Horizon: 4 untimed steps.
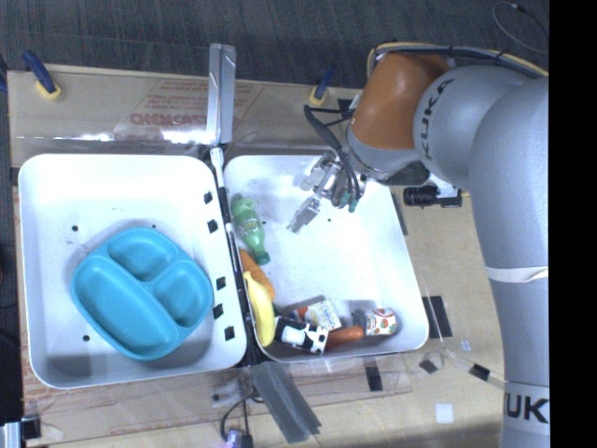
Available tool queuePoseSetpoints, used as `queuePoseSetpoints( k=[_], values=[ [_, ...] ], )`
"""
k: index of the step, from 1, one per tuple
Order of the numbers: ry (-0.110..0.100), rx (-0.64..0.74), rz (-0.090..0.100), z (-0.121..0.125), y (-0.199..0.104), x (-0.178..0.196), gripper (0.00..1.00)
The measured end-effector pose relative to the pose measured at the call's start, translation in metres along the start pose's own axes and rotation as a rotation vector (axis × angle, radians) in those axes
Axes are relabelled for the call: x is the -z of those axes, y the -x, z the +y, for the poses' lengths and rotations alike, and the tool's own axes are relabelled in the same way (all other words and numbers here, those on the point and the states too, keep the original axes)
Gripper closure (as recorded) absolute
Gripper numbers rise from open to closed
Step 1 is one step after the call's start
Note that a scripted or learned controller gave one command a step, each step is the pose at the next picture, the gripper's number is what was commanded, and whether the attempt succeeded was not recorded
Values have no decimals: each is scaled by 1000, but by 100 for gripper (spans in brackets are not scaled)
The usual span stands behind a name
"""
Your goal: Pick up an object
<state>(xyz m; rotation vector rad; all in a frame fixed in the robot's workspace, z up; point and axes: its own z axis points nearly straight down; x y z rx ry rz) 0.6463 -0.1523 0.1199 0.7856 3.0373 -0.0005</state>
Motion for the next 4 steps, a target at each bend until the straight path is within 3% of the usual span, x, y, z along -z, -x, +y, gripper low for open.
queuePoseSetpoints(
  k=[1,2,3,4],
  values=[
    [-1,-213,0,-39,14,23,0],
    [-2,-277,2,-59,9,-27,0],
    [-2,-419,4,-48,-8,11,0],
    [-2,-150,6,-36,-58,-28,0]
  ],
)
